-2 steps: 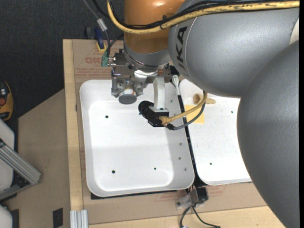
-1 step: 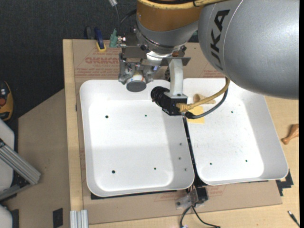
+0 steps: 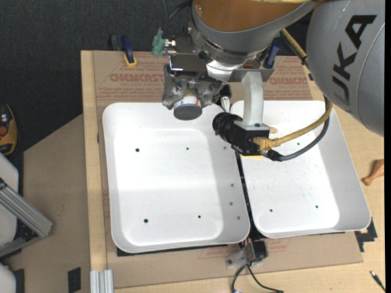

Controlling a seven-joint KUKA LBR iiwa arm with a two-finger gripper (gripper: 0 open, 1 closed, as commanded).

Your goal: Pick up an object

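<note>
1. Arm [image 3: 256,11]: one, grey with an orange band, entering from 1 o'clock and reaching over the far side of the bench [image 3: 98,163].
2. Bins: two, white and shallow. The left bin [image 3: 122,182] and the right bin [image 3: 317,182] touch along the centre line.
3. Gripper [image 3: 189,96]: one, poised over the left bin's far rim at 12 o'clock. Its metal body hides the tip, so I cannot tell whether it is open or closed, or whether it holds anything.
4. Hose [image 3: 305,130]: one, yellow, running from a black connector [image 3: 235,133] across the right bin's far half.
5. Clamps: two, blue, at 11 o'clock [image 3: 128,50] and 1 o'clock [image 3: 272,52] on the bench's far edge.
6. Grey disc [image 3: 187,110]: one, directly under the gripper. Whether it is a loose object or part of the tool cannot be told.
7. Brown piece [image 3: 373,174]: one, at 3 o'clock, just outside the right bin's rim. It may be the object to pick, but it is too small to identify.
8. Step in hand, as judged: locating a target. To do this well, the arm probably ought to confirm an object first. It should then come straight down over the object's middle, stay clear of the bin rim, and keep the hose from dragging.
</note>
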